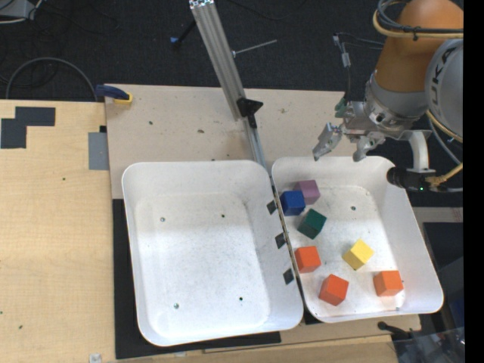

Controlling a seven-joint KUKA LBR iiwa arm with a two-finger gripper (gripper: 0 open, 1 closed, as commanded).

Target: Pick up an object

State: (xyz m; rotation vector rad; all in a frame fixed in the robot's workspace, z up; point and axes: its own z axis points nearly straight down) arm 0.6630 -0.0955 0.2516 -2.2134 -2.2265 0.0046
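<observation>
1. Camera view puts the gripper [342, 147] over the far rim of the right bin [423, 267], its two fingers spread apart with nothing between them; treat it as unloaded
2. Use the blue cube [293, 201] as your landmark. It sits against the near-left wall of the right bin, beside the divider, with the purple cube [308, 190] touching it on the far-right side and the dark green cube [311, 223] just beside it toward the camera
3. Toward the camera from the blue cube lie an orange cube [307, 259] by the divider, then a red-orange cube [333, 289] nearer the front rim. Well to the right of the blue cube are the yellow cube [358, 254] and another orange cube [388, 283]
4. You would do well, I judge, to pick a block with room on both sides. The yellow cube stands apart from its neighbours, so the fingers can straddle it cleanly
5. The blue and purple pair looks the riskier choice: they touch, and the wall crowds one side, so a finger may land on top of a block or nudge both
6. Line the fingers across two flat faces of the chosen cube, come down straight, and close only once both fingers sit below its top edge
7. The left bin [144, 278] plays no part in this step
</observation>
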